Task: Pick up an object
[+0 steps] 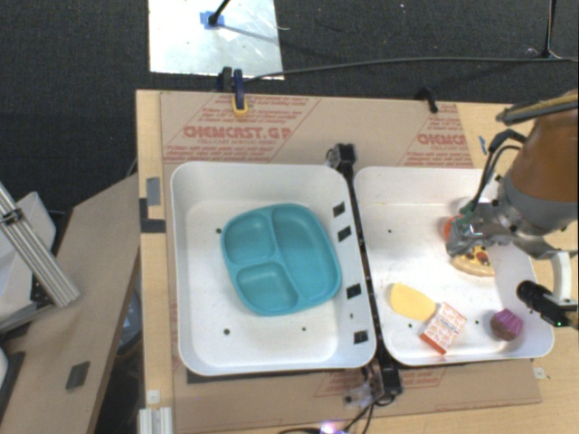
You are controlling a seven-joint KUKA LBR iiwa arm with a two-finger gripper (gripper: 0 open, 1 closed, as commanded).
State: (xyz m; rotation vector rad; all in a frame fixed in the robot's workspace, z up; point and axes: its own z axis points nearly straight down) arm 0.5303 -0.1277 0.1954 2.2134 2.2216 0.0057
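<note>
Left bin (194, 242): teal divided plate (280, 259) fills its middle; bare margins around it.
Right bin (398, 197): far-left half bare; arm (543, 174) overhangs the right side.
Near edge: yellow piece (412, 301), small carton (443, 327), purple piece (506, 325) crowd it.

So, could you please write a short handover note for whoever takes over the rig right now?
Gripper: low in the right bin, over the pizza slice toy; whether it is open or shut can't be told, and no grasp is visible.
Right bin also holds a yellow piece, a small red-and-white box and a purple item.
Left bin holds the teal divided plate.
Done: the arm is at an object. Left: confirm a grasp and lift; nothing is visibly picked up yet.
</note>
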